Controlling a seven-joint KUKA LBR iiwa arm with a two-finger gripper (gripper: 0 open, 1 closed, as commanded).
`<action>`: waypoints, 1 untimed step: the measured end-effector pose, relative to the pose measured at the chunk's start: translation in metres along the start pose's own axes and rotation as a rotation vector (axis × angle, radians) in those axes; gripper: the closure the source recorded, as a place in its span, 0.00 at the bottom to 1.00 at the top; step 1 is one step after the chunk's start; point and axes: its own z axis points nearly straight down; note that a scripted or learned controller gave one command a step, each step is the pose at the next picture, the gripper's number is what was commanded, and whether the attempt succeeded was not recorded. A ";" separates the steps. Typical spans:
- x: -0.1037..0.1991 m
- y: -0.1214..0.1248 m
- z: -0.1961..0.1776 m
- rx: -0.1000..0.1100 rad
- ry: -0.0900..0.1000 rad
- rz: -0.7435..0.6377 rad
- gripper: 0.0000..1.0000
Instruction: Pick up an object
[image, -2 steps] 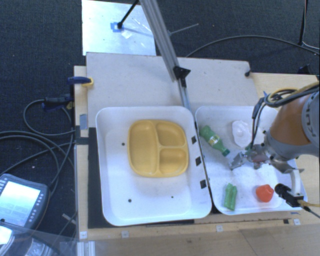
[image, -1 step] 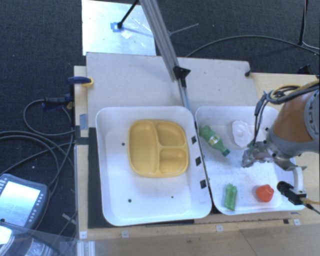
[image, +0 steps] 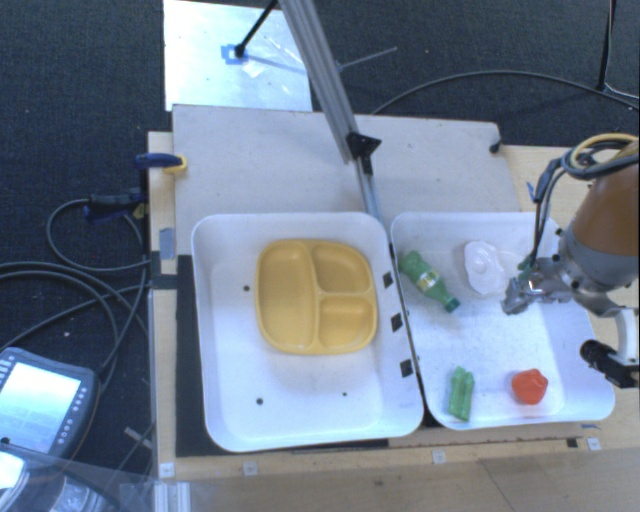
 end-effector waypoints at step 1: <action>0.000 0.002 -0.045 0.001 0.001 -0.002 1.00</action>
